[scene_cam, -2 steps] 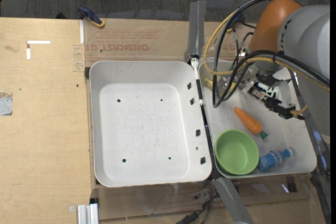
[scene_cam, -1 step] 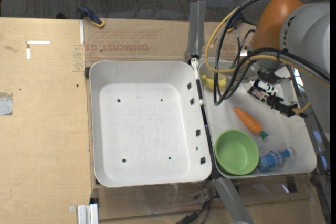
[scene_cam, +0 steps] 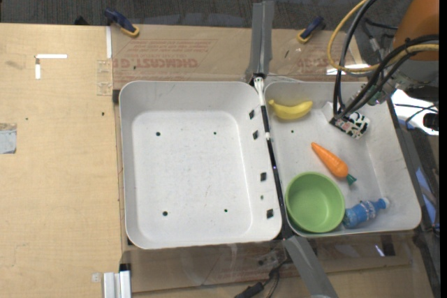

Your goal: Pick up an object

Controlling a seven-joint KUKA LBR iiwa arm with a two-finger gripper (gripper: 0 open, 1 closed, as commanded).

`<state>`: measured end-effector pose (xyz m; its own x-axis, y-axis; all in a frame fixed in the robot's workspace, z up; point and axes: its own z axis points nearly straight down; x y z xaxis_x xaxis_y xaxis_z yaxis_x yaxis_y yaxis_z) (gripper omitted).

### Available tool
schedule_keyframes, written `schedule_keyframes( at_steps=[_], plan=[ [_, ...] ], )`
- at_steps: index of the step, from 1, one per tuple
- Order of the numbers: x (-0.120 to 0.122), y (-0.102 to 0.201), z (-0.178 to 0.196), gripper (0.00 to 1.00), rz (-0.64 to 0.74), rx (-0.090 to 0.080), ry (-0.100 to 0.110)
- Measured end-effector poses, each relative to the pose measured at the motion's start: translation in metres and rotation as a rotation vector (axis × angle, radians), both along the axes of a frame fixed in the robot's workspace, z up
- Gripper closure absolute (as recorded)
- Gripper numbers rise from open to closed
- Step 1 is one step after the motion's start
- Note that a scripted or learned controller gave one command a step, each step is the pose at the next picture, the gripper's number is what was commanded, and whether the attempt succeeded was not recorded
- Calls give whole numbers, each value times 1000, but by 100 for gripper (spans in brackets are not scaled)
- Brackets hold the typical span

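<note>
**Four candidates in the right bin, none yet taken**

The things to choose from all lay in the right bin (scene_cam: pixel 398 150): a banana (scene_cam: pixel 291 109) near its far left corner, a carrot (scene_cam: pixel 330 160) on bare floor near the middle, a green bowl (scene_cam: pixel 316 202) against the near left wall, and a blue bottle (scene_cam: pixel 362 213) just beside the bowl. The left bin (scene_cam: pixel 129 171) held nothing to pick. The gripper (scene_cam: pixel 351 124) hung at the far right of the right bin, beneath a bundle of black cables (scene_cam: pixel 349 52), apart from every object; whether it was open or closed could not be told, and nothing was seen in its grasp.

The carrot looked the soundest choice: it lay alone, well away from the walls. A good attempt would probably centre over its thick middle and close across its narrow width. The bottle, crowded by the bowl, seemed riskier.
</note>
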<state>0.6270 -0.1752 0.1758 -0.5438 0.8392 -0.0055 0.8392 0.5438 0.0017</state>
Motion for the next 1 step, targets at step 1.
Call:
schedule_keyframes(
  at_steps=[1],
  plan=[
    [33,52,-83,100,168,2,2]
  ],
)
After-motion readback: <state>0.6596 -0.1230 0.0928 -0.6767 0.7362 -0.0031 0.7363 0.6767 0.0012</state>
